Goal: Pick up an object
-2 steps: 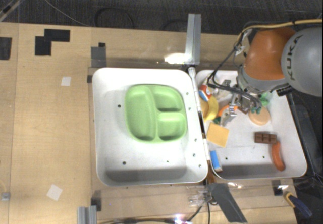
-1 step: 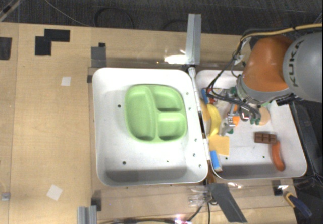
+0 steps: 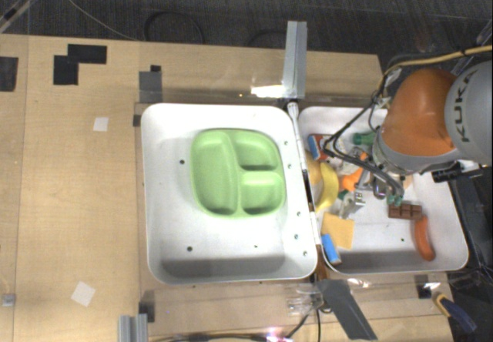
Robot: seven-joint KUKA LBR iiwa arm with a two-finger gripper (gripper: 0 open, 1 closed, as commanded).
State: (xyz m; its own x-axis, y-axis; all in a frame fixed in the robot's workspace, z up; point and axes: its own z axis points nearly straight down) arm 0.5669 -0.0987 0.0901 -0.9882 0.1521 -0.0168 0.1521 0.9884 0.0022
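Orange toy hot dog (image 3: 423, 239) and a blue piece (image 3: 330, 248) lay nearest in the right bin (image 3: 454, 262); beyond them sat a yellow banana (image 3: 328, 182). Further back, the gripper (image 3: 368, 192) hung low over the clutter, its grip impossible to tell. Probably mid-descent; next it needed to settle on one item.

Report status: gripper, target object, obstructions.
Gripper low in right bin, over the clutter; nothing seen held. Banana and yellow block just beside it. Green divided tray sits in left bin.
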